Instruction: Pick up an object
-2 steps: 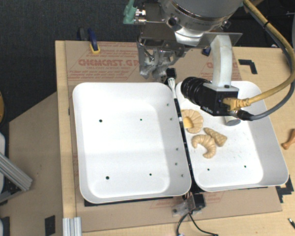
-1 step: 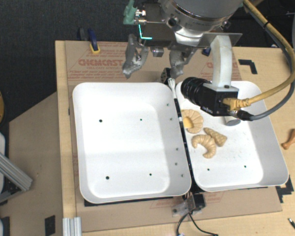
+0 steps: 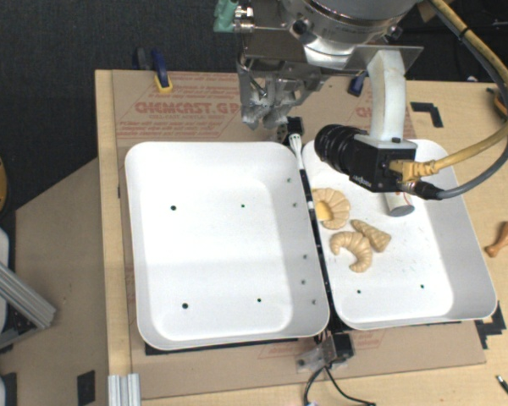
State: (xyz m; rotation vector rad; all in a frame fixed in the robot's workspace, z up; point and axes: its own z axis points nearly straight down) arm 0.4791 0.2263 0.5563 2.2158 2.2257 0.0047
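Note:
Three tan croissant-shaped pieces lie in the right bin (image 3: 457, 269), close to its left wall. One (image 3: 334, 201) is nearest the divider and has a yellow bit at its lower edge. A curled one (image 3: 354, 249) lies below it, and a smaller one (image 3: 375, 236) touches that one's upper right. My gripper (image 3: 269, 110) hangs over the far edge of the left bin (image 3: 212, 252), near its right corner. It is apart from all the pieces, and I see nothing held in it.
A black cylindrical unit (image 3: 356, 161) on a white bracket (image 3: 388, 100) juts from the arm over the right bin's far part. A yellow cable (image 3: 470, 155) loops to the right. A blue-and-yellow clamp (image 3: 160, 71) sits at the board's far left edge.

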